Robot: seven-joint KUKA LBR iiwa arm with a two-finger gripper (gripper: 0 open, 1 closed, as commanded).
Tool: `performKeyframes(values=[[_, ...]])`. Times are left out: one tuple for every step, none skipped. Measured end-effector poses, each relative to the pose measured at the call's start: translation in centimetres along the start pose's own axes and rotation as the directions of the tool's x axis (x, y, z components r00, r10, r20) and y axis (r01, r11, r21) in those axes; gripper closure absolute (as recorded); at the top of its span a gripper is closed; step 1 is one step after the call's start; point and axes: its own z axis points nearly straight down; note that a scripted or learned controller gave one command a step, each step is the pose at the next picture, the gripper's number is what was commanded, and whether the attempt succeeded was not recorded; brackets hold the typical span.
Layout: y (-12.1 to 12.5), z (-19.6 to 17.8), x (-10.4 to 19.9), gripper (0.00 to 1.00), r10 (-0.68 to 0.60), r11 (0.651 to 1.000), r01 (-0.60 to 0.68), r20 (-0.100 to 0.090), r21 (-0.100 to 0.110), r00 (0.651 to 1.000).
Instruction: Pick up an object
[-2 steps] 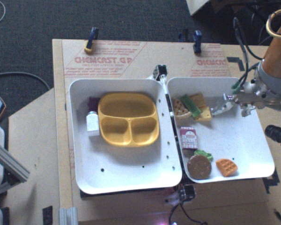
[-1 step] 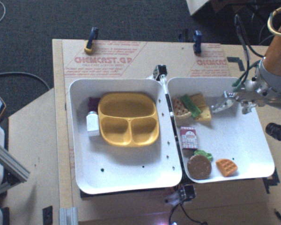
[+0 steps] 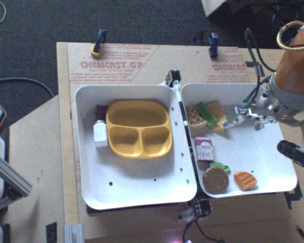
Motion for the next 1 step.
performKeyframes(values=[[-0.42,6.32,0.38,0.0,0.0,1.0,0.0,-0.001,0.002,1.0]])
